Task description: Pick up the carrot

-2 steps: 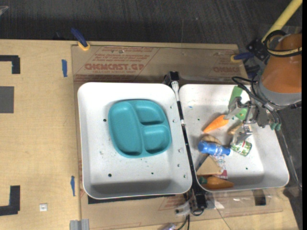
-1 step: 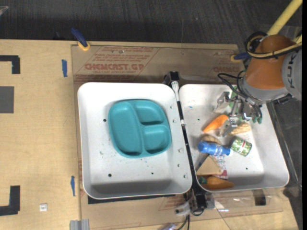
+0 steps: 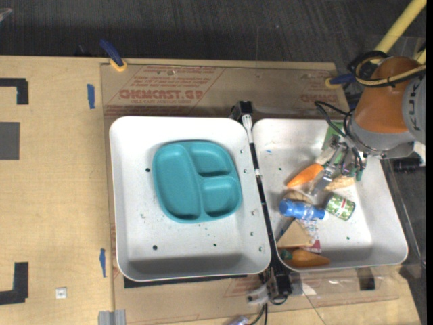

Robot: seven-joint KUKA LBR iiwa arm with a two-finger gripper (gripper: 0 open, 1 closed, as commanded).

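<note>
The carrot (image 3: 304,176) is an orange tapered piece lying at a slant in the middle of the right white bin (image 3: 385,239). My gripper (image 3: 330,173) hangs low over the bin from the right, its tip right at the carrot's upper right end. I cannot tell whether it touches the carrot. The arm's orange band (image 3: 379,107) sits above it at the bin's back right.
Just in front of the carrot lie a blue bottle (image 3: 301,210) and a green can (image 3: 340,207). A brown wedge (image 3: 296,235) and another orange item (image 3: 308,256) rest near the front wall. The left bin (image 3: 128,235) bears a teal divided plate (image 3: 197,180).
</note>
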